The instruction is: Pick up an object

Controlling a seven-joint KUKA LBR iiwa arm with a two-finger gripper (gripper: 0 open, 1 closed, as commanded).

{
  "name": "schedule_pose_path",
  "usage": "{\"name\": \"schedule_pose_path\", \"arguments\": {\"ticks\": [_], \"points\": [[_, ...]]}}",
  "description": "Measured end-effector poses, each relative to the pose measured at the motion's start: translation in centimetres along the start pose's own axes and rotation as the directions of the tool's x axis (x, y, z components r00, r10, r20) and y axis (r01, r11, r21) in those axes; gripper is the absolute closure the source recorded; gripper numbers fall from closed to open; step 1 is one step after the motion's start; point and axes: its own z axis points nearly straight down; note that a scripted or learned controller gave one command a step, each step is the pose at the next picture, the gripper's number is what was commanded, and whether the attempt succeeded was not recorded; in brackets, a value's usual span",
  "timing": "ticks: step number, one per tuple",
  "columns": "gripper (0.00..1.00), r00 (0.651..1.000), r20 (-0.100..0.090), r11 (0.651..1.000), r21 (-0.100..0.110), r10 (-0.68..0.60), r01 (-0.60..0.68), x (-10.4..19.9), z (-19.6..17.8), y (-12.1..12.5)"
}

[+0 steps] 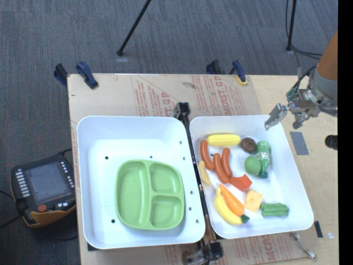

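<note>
The right bin (295, 173) holds several toy foods. A yellow corn cob (223, 140) and a brown piece (249, 144) lie at its far side. Below them are red sausages (220, 167), a green round fruit (252, 165) and a green bottle-shaped piece (263, 156). Nearer the front lie a red wedge (241, 181), an orange carrot (232, 200), a banana (226, 212), a cheese block (253, 200) and a green vegetable (274, 209). My gripper (284, 121) hangs above the bin's far right corner, open, with nothing between its fingers (272, 118).
The left bin (94, 164) holds a green divided plate (149, 194). A black divider (190, 148) runs between the bins. Blue clamps (85, 73) grip the bench's far edge. A teach pendant (43, 187) lies off the bench at left, and tripod legs (135, 24) stand behind.
</note>
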Motion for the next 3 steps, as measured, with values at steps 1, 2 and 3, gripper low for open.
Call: {"name": "schedule_pose_path", "arguments": {"ticks": [1, 2, 3], "points": [[0.0, 0.958, -0.001, 0.958, 0.001, -0.288, 0.288, -0.3, 9.6, -2.6], [0.0, 0.786, 0.001, 0.786, -0.001, -0.618, 0.618, 3.3, 15.0, -2.9], [1.0, 0.79, 0.001, 0.79, -0.002, -0.614, 0.614, 3.2, 13.9, -2.8]]}}
